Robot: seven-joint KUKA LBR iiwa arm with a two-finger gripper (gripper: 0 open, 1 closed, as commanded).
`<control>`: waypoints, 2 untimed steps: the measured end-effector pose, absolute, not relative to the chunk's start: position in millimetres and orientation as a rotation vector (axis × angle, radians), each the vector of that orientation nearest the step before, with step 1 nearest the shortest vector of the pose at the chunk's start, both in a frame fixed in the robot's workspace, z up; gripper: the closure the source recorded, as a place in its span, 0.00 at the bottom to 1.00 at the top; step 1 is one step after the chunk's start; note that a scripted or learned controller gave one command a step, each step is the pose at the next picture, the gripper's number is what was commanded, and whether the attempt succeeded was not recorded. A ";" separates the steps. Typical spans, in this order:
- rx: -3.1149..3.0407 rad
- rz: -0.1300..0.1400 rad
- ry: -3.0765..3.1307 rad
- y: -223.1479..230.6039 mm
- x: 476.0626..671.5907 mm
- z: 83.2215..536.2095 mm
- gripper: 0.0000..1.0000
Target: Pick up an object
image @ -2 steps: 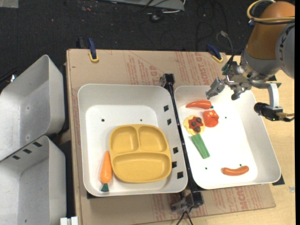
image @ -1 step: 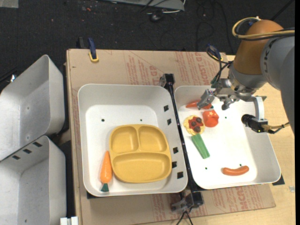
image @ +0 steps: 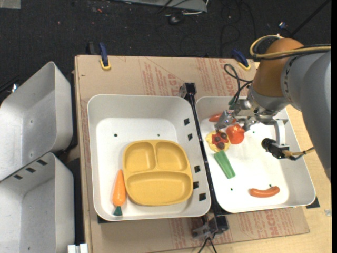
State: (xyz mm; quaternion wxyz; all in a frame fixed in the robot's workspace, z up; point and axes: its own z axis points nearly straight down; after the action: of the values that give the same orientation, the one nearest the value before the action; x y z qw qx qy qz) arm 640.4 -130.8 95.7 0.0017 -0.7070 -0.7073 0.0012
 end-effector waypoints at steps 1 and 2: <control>-2.223 -0.002 -2.224 -131.3 642.5 109.7 1.00; -2.222 -0.005 -2.228 -126.3 642.3 154.0 1.00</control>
State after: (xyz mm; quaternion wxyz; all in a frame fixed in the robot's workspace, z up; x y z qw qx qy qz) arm 642.3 -126.3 154.0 -0.0024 -0.7061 -0.7081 -0.0017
